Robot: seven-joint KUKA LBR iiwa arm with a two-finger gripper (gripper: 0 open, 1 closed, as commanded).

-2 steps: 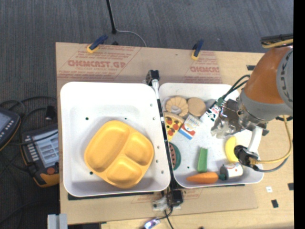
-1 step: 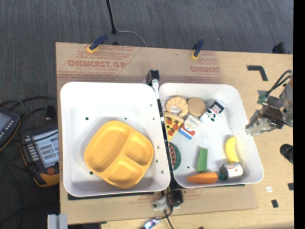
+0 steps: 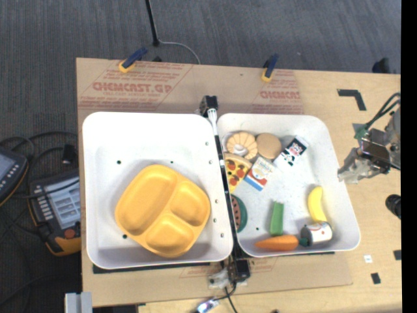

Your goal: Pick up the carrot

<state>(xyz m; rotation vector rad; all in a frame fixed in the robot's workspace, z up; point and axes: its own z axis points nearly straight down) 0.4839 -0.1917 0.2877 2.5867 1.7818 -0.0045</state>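
The orange carrot [image 3: 277, 243] lies flat along the front wall of the right bin [image 3: 335, 168], pointing left to right. A small white and red can [image 3: 317, 233] touches its right end, and a green block [image 3: 277, 217] stands just behind it. My gripper [image 3: 352, 169] hangs outside the right bin's right wall, over the bench, well to the right of and behind the carrot. Nothing shows in its grasp.
The right bin also holds a banana [image 3: 316, 204], a pizza slice [image 3: 236, 170], a bread roll [image 3: 240, 143], a round cookie [image 3: 268, 145], a small carton [image 3: 293, 152] and a watermelon slice [image 3: 237, 214]. A yellow divided plate [image 3: 163, 208] sits in the left bin [image 3: 104, 142].
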